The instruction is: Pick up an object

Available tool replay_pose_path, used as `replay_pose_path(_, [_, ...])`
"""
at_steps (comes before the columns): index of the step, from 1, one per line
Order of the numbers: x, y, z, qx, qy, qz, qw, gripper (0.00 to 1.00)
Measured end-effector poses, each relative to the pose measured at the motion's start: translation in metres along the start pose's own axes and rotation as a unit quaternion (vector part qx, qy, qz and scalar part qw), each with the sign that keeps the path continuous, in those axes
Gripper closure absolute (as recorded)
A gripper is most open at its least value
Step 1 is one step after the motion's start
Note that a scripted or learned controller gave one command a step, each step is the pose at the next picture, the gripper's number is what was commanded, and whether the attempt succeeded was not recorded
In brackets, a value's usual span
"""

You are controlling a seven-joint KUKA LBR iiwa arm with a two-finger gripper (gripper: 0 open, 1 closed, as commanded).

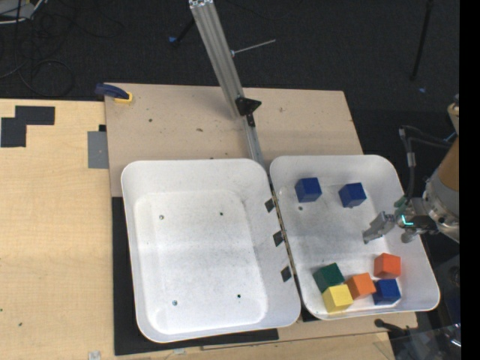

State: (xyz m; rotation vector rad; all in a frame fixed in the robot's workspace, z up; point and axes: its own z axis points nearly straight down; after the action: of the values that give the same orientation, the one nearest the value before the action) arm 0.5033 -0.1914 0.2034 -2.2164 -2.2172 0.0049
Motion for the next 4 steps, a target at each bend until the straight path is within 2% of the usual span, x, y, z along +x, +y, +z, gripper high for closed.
replay_pose_path(1, [-0.001, 0.001, -0.002, -0.002, 0.0, 0.001, 1.0, 0.0])
replay_pose_path(2, [0.0, 0.002, 0.042, 0.0, 0.0, 0.0, 1.0, 0.0])
replay_pose_path(3, [0.0, 0.002, 0.107, 0.001, 0.001, 0.001, 1.0, 0.0])
replay_pose_path(4, [0.0, 0.003, 0.111, -0.002, 0.0, 0.003, 1.0, 0.0])
